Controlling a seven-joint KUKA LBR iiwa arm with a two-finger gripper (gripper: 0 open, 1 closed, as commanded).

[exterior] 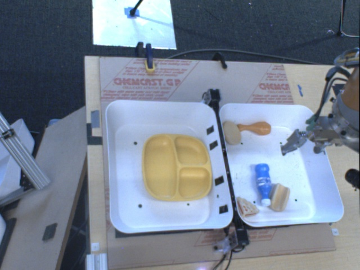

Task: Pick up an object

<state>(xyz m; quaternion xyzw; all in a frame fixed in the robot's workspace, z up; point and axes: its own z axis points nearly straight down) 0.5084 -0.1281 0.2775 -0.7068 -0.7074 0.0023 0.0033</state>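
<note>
My gripper (pixel 305 145) hangs over the right side of the right bin (pixel 326 193), open, with nothing between its fingers (pixel 291 144). Below and to its left, a blue bottle (pixel 262 183) lies on the bin floor. A tan block (pixel 280 197) leans against the bottle's lower end. A small tan wedge (pixel 246 207) sits in the near left corner. A wooden brush (pixel 247 130) with an orange-brown handle lies at the far left of this bin. A yellow divided plate (pixel 176 166) rests in the left bin (pixel 126 134).
A black clipped divider (pixel 218 151) joins the two bins. They sit on a cardboard sheet (pixel 169 80) on the wooden bench. A blue and yellow clamp (pixel 148 58) holds the sheet's far edge. An aluminium rail (pixel 22 156) lies at the left.
</note>
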